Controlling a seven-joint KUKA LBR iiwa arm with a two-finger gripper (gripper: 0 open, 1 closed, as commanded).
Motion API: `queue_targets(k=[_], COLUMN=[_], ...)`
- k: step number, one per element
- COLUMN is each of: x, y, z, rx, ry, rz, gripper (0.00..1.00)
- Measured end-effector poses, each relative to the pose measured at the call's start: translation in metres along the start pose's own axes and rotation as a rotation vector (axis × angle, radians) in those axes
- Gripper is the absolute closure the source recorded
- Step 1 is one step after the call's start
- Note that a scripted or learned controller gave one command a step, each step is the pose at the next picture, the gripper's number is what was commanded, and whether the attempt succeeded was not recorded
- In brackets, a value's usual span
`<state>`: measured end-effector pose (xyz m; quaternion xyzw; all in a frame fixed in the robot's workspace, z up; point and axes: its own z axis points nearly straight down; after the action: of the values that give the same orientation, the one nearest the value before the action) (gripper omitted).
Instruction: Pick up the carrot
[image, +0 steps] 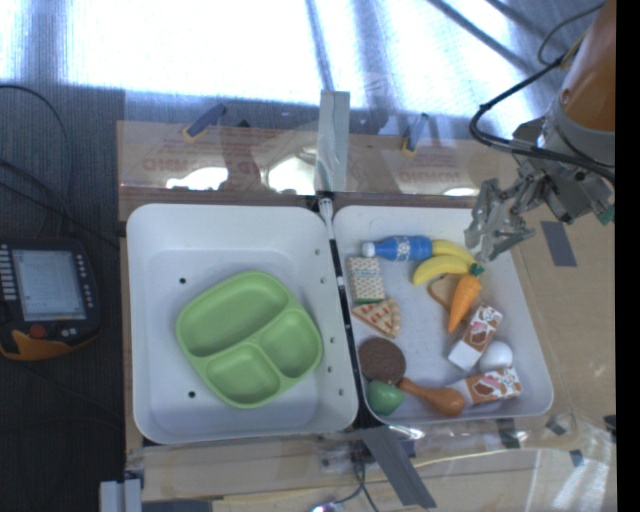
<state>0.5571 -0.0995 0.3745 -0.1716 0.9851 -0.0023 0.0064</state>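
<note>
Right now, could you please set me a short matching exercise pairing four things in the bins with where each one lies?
Things:
1. carrot
2. green plate
3. blue bottle
4. green pear

Places:
A. near the front edge of the right bin
B. just below the banana
C. alone in the left bin
D. near the back of the right bin, left of the banana

Pairs: 1-B, 2-C, 3-D, 4-A

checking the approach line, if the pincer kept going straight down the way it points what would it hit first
Most likely the carrot's green top, right under the pincer, with the banana just beside it. Depth is hard to judge from this slanted view.
</note>
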Motion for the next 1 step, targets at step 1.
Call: queue_targets(k=[1], x=[0.0280], y=[0.0063], z=[0.1382], rx=[-0.013], ry=[0.016], rz=[-0.221], gripper=[1.00])
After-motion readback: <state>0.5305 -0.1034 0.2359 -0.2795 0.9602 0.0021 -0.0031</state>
